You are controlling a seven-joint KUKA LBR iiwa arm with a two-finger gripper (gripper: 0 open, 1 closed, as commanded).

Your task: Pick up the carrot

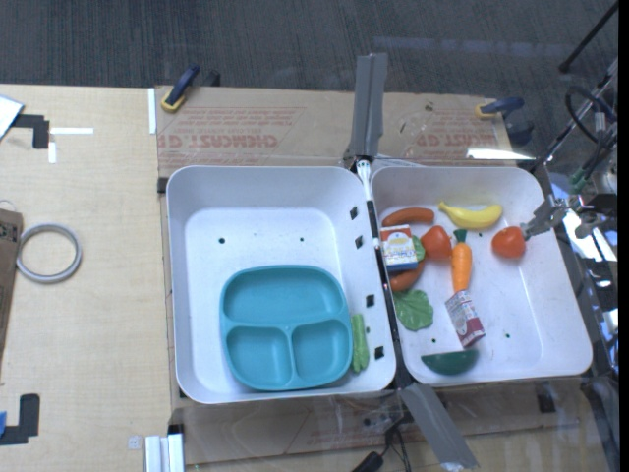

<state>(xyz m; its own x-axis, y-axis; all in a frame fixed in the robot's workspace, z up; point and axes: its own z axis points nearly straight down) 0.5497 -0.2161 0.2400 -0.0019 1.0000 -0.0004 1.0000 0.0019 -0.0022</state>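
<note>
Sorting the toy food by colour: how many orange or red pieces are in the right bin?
4: an orange plastic carrot mid-bin, a red tomato-like ball to its right, a red sausage near the back-left, and a red-orange piece beside the carrot. Others may hide under the small carton.

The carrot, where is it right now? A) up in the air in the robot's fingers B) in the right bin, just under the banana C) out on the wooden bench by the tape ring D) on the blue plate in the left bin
B: the carrot lies on the floor of the right bin, just below the banana, with its green top toward the banana.
</note>
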